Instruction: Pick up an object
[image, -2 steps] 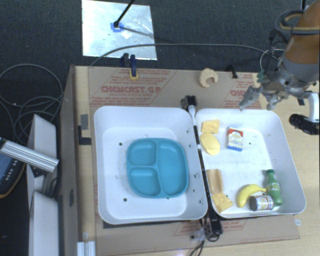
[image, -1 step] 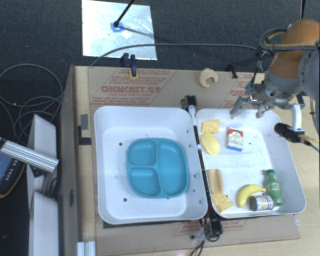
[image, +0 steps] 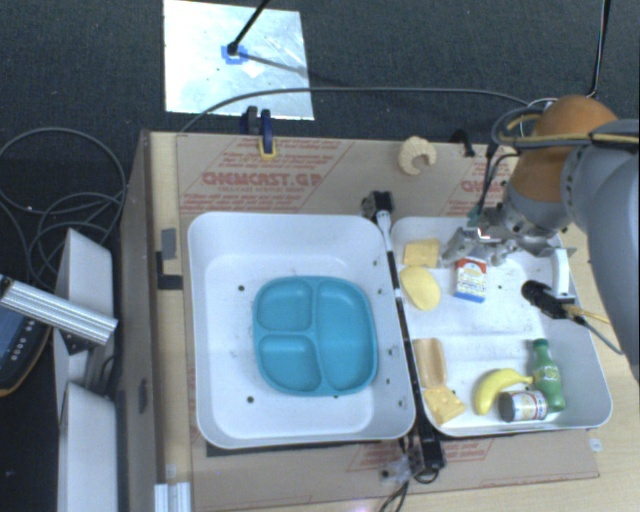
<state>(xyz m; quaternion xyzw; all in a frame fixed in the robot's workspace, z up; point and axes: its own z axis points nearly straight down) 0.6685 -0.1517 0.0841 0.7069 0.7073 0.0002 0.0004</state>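
From the left bin holding a blue divided plate, attention is passing right to the small red-and-white carton standing in the right bin, over which the gripper is hovering, apparently spread and empty, needing a centred descent clear of the yellow pieces alongside.

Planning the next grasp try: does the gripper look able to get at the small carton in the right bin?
Probably yes. The gripper hangs just above the small carton, whose top is uncovered; the lemon lies apart on its left.
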